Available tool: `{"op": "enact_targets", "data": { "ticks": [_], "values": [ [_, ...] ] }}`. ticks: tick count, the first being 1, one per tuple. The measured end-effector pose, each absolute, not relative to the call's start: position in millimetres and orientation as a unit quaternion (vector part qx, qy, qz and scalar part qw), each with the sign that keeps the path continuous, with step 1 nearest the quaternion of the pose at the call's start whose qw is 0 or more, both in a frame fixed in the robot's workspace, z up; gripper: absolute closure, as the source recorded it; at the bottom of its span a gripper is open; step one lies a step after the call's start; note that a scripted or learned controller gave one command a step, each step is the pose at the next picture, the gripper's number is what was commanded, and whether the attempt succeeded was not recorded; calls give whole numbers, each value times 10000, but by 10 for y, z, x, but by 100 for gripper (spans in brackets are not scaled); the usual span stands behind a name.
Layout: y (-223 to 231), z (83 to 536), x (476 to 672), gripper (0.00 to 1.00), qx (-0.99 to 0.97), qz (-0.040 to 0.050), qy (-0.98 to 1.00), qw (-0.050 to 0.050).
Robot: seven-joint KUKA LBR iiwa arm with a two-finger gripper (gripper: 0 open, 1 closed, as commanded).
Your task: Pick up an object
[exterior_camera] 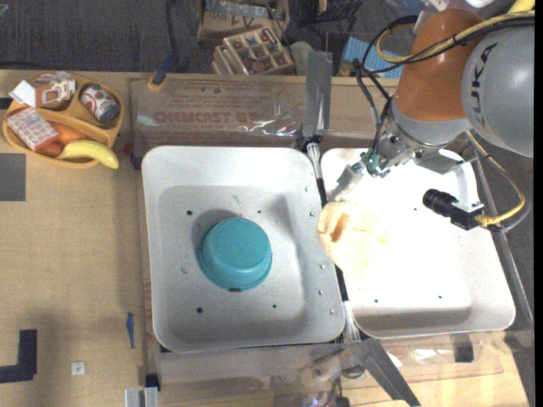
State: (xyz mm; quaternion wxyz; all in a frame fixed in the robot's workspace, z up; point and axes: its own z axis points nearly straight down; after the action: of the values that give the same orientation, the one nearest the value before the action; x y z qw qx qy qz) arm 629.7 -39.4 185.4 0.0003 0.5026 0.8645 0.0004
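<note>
Teal bowl (236,253) sits upside down in the left bin (170,176), centre frame, not yet picked up; a pale yellowish object (333,225) lies at the right bin's (475,308) left edge, just below the gripper (344,183), nothing lifted
</note>
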Motion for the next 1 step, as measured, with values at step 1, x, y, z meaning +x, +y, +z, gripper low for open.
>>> {"op": "enact_targets", "data": {
  "ticks": [1],
  "values": [
    [-660, 1858, 6370, 0, 4257, 10, 9048, 30]
  ]
}}
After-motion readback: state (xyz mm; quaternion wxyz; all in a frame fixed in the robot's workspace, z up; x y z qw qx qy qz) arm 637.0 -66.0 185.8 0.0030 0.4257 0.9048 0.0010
